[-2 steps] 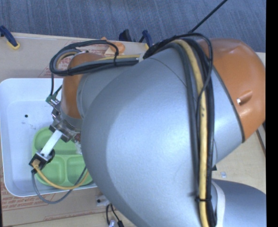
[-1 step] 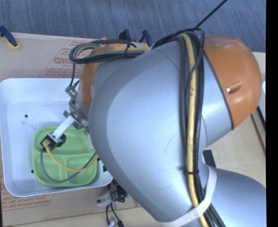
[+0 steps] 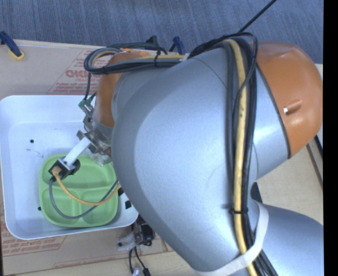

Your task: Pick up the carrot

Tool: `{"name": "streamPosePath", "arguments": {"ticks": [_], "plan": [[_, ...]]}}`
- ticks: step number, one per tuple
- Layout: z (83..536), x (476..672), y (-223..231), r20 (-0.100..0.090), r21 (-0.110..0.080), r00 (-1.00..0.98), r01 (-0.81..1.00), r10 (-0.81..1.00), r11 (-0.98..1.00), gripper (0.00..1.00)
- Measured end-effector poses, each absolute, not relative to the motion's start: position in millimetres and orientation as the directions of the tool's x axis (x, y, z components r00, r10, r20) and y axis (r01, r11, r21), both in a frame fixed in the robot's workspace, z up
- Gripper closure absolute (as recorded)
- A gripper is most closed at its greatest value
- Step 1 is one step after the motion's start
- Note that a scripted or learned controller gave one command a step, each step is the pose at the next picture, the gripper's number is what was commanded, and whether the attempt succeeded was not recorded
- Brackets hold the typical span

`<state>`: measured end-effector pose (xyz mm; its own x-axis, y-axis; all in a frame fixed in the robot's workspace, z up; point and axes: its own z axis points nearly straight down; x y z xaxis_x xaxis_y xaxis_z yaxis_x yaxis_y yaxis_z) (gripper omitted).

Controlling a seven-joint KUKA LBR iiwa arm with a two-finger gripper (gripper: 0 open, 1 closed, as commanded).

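Cardboard-topped bench [image 3: 48, 76], white bin [image 3: 11, 154], green divided plate [image 3: 97, 183] inside, grey arm [image 3: 186, 154] overhead

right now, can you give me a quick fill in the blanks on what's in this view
1. The divided plate is ____ in colour.
2. The plate lies in a shallow bin whose colour is ____.
3. The grey arm that reaches over the bin has an ____ band.

Missing words: green; white; orange
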<state>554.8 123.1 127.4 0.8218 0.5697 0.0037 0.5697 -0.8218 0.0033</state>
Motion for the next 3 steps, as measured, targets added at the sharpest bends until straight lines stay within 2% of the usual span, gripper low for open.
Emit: {"name": "streamPosePath", "arguments": {"ticks": [1, 2, 3], "plan": [[134, 532.2, 101, -0.017, -0.011, 0.918, 0.396, 0.396, -0.918, 1.00], [208, 555.0, 90, -0.007, -0.007, 0.728, 0.686, 0.686, -0.728, 1.00], [230, 525.3, 45, -0.007, -0.012, 0.438, 0.899, 0.899, -0.438, 1.00]]}}
